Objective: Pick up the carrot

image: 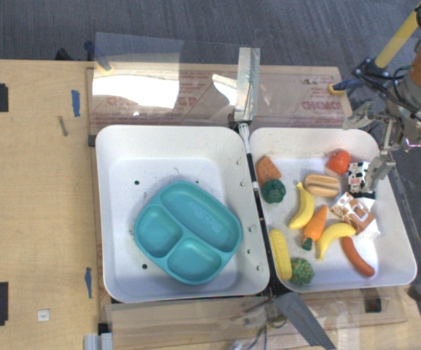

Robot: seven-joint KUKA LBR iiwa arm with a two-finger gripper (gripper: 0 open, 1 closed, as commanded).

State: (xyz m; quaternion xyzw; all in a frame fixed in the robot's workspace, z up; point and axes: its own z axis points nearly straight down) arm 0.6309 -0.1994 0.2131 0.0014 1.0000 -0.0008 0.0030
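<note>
The carrot (315, 224) is orange with a small green top at its near end. It lies in the right bin (400, 268) between two yellow bananas (303, 206), slanted toward the bin's front. My gripper (377, 172) hangs over the bin's far right side, up and to the right of the carrot and well apart from it. It is beside a black-and-white spotted item (356, 175). Nothing shows in its grasp.
Crowding the right bin are a hot dog (322, 185), a red-orange fruit (338, 161), a white-orange carton (352, 210), a sausage (358, 257), corn (279, 252), broccoli (301, 270) and an orange-brown piece (268, 168). A teal divided plate (187, 230) lies in the left bin (116, 166).
</note>
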